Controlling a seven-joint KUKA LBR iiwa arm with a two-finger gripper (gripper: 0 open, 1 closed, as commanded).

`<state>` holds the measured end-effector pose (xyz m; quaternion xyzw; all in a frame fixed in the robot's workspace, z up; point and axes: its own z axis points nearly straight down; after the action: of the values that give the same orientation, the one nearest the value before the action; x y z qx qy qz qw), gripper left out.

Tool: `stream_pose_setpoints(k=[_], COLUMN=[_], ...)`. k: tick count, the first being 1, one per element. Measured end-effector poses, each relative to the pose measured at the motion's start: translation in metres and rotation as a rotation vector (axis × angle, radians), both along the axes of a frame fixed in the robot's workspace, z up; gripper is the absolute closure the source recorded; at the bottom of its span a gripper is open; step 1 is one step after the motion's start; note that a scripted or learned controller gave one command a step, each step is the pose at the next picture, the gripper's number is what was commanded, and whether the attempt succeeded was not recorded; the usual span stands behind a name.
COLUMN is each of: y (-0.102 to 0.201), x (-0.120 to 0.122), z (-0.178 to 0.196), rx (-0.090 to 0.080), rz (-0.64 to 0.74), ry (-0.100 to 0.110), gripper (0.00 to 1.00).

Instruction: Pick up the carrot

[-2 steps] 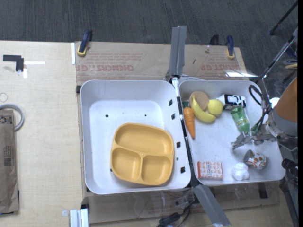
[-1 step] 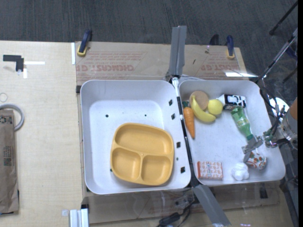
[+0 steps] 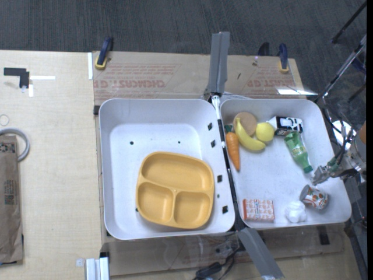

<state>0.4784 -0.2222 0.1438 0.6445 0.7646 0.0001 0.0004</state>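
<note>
Carrot [image 3: 233, 150]: orange, tapered, tip pointing down-frame, against right bin [image 3: 274, 174] left wall. Gripper [image 3: 322, 175] far right; finger state unclear.

Banana [image 3: 249, 140] and bin wall [image 3: 223, 150] crowd the carrot [image 3: 233, 150]; open floor lies below.

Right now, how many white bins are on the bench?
2. The left bin holds a yellow tray. The right bin holds the carrot along its left wall, with other small items.
</note>
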Motion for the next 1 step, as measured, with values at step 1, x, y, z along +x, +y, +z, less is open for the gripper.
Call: stream_pose_setpoints(k=[1], y=[0.0713], x=[0.0011], z=[-0.053], rx=[0.001], rz=[0.217], ry=[0.002], gripper=[1.0])
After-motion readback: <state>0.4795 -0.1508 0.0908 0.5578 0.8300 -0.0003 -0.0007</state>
